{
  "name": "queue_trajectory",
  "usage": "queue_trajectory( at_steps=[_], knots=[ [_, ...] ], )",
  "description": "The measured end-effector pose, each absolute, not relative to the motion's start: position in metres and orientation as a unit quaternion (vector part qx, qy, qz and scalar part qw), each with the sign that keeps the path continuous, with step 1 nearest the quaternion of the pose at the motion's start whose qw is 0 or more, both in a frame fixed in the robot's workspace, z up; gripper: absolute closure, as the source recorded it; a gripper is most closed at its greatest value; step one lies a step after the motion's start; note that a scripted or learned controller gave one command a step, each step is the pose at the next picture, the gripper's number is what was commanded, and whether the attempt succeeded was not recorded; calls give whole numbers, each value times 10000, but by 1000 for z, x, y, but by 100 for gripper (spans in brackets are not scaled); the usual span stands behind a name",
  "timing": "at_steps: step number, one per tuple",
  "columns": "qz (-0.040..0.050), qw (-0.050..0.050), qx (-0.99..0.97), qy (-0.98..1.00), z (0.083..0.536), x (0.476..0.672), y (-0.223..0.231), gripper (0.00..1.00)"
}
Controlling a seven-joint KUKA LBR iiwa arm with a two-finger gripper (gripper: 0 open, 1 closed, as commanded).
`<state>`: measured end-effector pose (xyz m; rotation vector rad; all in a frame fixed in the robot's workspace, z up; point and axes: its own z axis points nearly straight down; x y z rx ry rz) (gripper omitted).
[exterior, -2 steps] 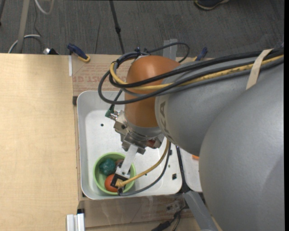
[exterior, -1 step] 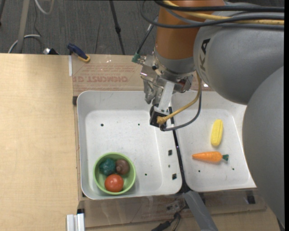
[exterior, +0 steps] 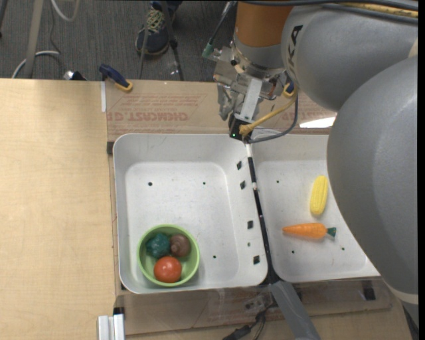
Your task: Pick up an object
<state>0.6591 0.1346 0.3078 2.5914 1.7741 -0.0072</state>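
I count one green bowl [exterior: 192,263] with three round pieces [exterior: 168,268], one corn cob [exterior: 319,194] and one carrot [exterior: 306,230]. I cannot tell the gripper's [exterior: 234,114] state.

Grey carpet [exterior: 80,33] is showing beyond the pale wooden desk [exterior: 53,199], a dark sneaker [exterior: 154,30] and white cables [exterior: 63,12] lying on it

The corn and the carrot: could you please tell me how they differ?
The corn is yellow; the carrot is orange with a green end. The corn lies up-down in the view; the carrot lies crosswise. The corn is blunt; the carrot tapers. Both lie in the right bin, apart.
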Motion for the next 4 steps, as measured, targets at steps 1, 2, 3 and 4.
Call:
queue_trajectory(
  at_steps=[1,2,3,4],
  knots=[
    [-27,-2,8047,5936,247,624,188,100],
    [-14,6,7549,6559,281,634,111,100],
    [-19,5,7259,6878,272,659,137,100],
    [-15,7,7148,6993,288,659,149,100]
  ],
)
